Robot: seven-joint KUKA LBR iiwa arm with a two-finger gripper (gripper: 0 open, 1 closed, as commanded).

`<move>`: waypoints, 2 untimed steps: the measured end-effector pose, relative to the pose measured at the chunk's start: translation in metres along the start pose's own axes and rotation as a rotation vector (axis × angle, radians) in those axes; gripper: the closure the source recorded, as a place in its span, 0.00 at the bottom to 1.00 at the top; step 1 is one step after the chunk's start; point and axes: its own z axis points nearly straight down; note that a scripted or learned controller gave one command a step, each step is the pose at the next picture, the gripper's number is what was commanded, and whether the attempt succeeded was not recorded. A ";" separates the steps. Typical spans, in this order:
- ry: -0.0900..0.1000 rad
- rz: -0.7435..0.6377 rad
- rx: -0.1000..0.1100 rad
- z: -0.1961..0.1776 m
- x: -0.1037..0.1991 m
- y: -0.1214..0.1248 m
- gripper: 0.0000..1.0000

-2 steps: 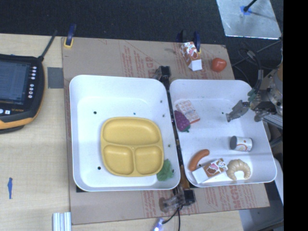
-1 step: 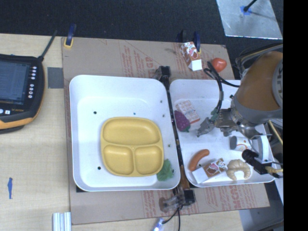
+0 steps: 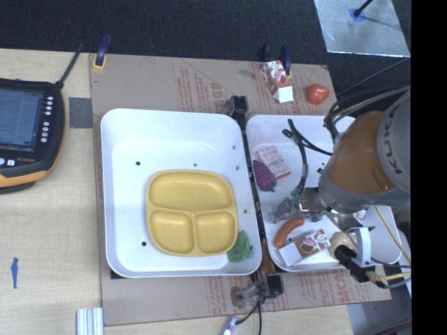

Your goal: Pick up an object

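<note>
My gripper (image 3: 292, 206) hangs low over the right bin (image 3: 260, 132), reaching in from the grey and orange arm (image 3: 360, 160) on the right. Just below it lies an orange-brown sausage (image 3: 288, 230), close to the gripper tip, and I cannot tell whether they touch. A small printed carton (image 3: 311, 243) lies beside the sausage near the bin's front wall. A purple grape bunch (image 3: 265, 176) and a white and red packet (image 3: 273, 158) lie to the gripper's upper left. Nothing shows held in the gripper.
The left bin (image 3: 120, 139) holds a yellow divided plate (image 3: 191, 211) and a green leafy piece (image 3: 240, 248) at its front right corner. Behind the bins on the cardboard sit a small carton (image 3: 277, 81) and a red tomato (image 3: 317, 93). A teach pendant (image 3: 24, 131) lies far left.
</note>
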 end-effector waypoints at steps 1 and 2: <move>0.000 0.000 0.000 0.000 -0.006 -0.012 0.00; 0.001 0.001 0.001 0.000 -0.001 -0.019 0.00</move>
